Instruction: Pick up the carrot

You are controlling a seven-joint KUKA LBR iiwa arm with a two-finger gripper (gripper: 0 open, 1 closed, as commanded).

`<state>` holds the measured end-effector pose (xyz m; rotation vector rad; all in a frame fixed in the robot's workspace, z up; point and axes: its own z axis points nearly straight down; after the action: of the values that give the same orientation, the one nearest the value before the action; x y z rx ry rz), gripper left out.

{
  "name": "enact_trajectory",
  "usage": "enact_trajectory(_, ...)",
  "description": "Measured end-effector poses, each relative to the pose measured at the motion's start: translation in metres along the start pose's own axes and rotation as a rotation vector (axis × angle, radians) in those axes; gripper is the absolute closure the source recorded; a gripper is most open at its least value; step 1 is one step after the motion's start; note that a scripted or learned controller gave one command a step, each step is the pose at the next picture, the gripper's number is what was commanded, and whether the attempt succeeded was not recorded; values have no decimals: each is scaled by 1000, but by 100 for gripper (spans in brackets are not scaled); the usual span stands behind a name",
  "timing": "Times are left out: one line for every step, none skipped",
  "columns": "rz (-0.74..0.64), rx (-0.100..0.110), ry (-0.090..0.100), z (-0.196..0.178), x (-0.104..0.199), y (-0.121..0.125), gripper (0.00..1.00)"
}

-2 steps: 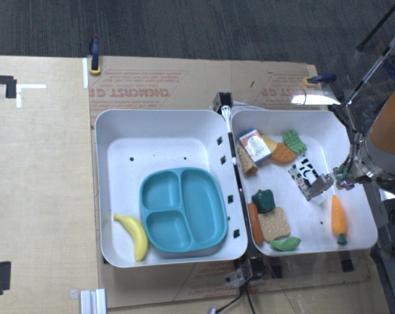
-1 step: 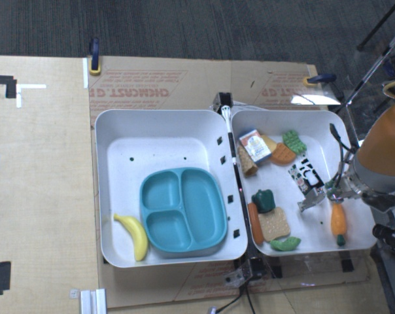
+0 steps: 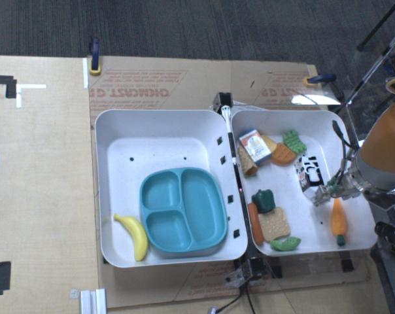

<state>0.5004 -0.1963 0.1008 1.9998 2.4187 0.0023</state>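
Orange carrot lies in right bin, near its right wall. Claw hangs just above-left of carrot, w/ nothing gripped; can't tell if open or closed.

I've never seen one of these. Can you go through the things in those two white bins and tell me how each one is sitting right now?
Carrot: lying in the right bin, just below the gripper, not lifted.
Banana: lying in the left bin, beside the tray.
Blue tray: flat, right way up, compartments bare.
Cracker: lying flat.
Small box: lying tilted on other food.
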Motion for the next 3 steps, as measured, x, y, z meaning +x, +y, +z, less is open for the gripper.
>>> enact_trajectory(181, 4, 1, -54, 60, -11, 100)
enact_trajectory(182, 4, 1, -54, 59, -11, 0)
enact_trajectory(-31, 2, 11, 9, -17, -24, 0)
